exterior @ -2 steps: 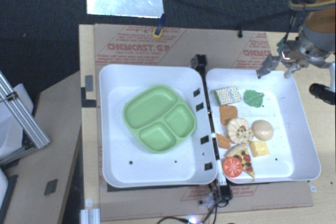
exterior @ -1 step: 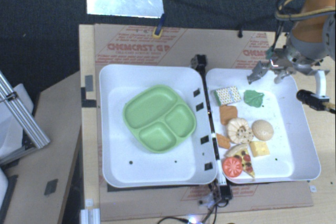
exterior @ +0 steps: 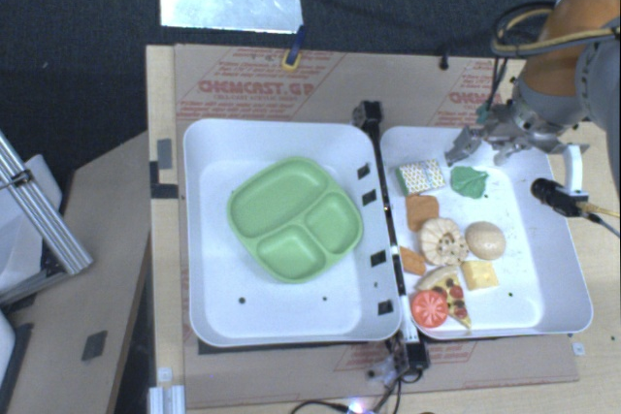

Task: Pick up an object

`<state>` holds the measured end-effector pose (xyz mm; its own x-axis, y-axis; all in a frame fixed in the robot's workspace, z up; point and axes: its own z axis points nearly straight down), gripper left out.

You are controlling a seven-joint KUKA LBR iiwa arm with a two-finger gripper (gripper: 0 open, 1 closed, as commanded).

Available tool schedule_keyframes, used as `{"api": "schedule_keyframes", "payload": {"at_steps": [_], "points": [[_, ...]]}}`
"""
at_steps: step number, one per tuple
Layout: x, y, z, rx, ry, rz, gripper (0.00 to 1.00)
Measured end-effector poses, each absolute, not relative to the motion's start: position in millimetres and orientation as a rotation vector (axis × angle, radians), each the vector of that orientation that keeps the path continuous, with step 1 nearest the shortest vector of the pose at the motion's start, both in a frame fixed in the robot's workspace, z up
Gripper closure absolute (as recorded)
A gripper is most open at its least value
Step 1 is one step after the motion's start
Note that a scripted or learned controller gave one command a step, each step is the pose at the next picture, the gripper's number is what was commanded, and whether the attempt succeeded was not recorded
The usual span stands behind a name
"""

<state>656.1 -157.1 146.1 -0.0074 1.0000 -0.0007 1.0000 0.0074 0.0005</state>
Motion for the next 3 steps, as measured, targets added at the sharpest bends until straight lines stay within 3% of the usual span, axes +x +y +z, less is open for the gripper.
{"api": "schedule_keyframes", "payload": {"at_steps": [1,2,3], "points": [[659.0,-148.2,92.5,2.212,2.225,0.005,0.0],[663.0,-149.7,91.2,2.206,2.222,0.008,0.0],[663.5,-149.2,100.9,2.202,2.222,0.011,1.0]]}}
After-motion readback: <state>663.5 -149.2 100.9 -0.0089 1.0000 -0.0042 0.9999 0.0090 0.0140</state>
